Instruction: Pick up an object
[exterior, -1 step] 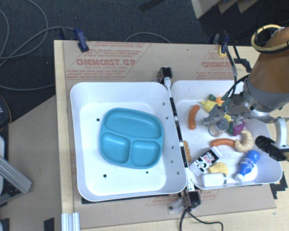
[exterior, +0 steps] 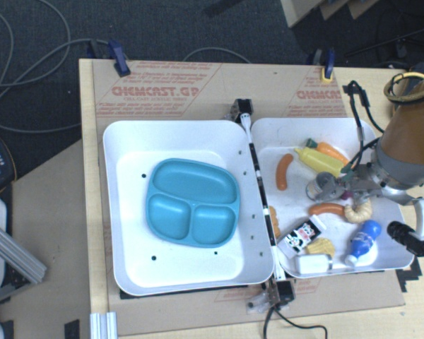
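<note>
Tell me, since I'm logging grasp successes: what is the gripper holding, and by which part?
Cannot be told: the gripper sits low among the toys in the right bin, hiding any hold.

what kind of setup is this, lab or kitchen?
Likely a robot lab bench: two white bins clamped on a board, toy food like a yellow bottle, loose cables on carpet.

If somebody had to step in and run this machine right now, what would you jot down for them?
Gripper: low in the right bin, among the toys; whether its fingers are open or shut cannot be told.
Near it: yellow bottle, orange carrot, red sausage, another sausage, blue bottle, black-and-white carton.
Left bin: a blue divided plate.
Done: nothing visibly lifted.
Left: grasp one object and raise it.
</note>
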`<state>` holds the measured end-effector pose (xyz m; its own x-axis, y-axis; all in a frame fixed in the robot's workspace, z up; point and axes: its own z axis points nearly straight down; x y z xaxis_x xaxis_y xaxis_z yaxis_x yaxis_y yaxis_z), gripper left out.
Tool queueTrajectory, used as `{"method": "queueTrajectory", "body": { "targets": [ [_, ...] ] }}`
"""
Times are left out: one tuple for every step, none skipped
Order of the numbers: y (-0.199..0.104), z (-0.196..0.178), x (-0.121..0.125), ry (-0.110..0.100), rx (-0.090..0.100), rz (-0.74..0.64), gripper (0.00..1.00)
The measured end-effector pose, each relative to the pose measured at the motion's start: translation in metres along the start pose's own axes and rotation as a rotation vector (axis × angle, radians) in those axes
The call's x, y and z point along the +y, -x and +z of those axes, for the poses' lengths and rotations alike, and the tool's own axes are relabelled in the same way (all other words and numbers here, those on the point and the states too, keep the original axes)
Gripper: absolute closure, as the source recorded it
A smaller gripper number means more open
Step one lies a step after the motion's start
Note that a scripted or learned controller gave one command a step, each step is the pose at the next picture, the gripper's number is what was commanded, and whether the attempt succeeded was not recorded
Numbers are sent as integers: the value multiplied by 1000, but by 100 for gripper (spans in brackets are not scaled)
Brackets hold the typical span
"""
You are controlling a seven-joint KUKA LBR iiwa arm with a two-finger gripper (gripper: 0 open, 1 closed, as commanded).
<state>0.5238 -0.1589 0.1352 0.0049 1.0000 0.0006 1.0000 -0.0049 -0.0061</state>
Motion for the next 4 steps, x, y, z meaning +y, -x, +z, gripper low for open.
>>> {"method": "queueTrajectory", "body": {
  "targets": [
    [-24, 51, 47, 13, -5, -8, 0],
    [-22, 37, 46, 16, -5, -4, 100],
    [-59, 47, 76, 14, -4, -8, 100],
    [-97, -56, 28, 14, 1, -9, 100]
  ]
}}
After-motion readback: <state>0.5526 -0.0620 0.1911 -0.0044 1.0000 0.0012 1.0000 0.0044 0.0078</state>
